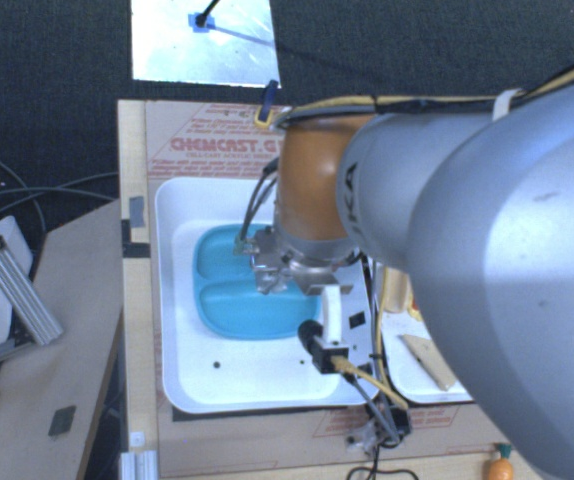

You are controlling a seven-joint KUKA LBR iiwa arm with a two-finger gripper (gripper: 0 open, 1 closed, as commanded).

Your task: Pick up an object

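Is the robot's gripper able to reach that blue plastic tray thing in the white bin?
Probably yes: the gripper hangs right over the blue plastic tray in the left white bin, with nothing between them.

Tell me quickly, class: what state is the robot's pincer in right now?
Pincer: cannot be told. It hangs over the blue dish in the left white bin, with the arm's wrist hiding its tips.

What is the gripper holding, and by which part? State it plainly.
It cannot be told. The gripper sits low over the blue dish in the left bin, but the wrist hides any contact.
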